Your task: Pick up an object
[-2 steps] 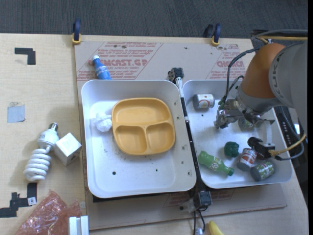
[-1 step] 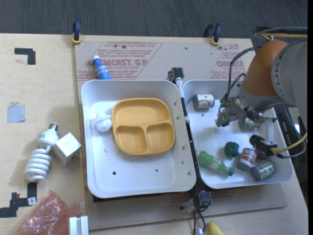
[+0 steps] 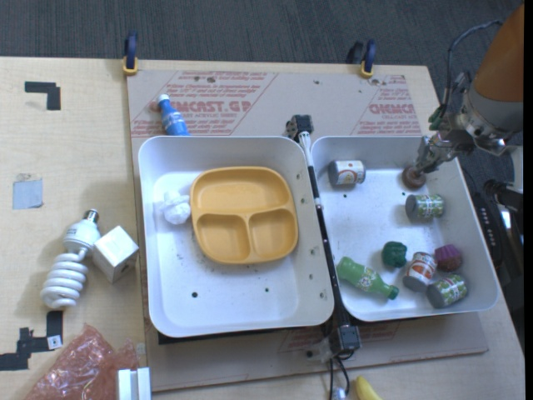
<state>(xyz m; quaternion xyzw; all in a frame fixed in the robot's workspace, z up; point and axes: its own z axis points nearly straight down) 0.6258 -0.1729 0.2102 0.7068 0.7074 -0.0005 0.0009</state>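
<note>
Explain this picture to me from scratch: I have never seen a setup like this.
One camera looks down at a slant on a bench with two shallow white bins. The grey and orange shape at the right is a robot arm; its gripper hangs at the top of the right bin, just above a small brown round thing. That bin also holds small cans, a green bottle and toy food. The left bin holds a yellow divided tray and a white lump. A light bulb lies outside.
</note>
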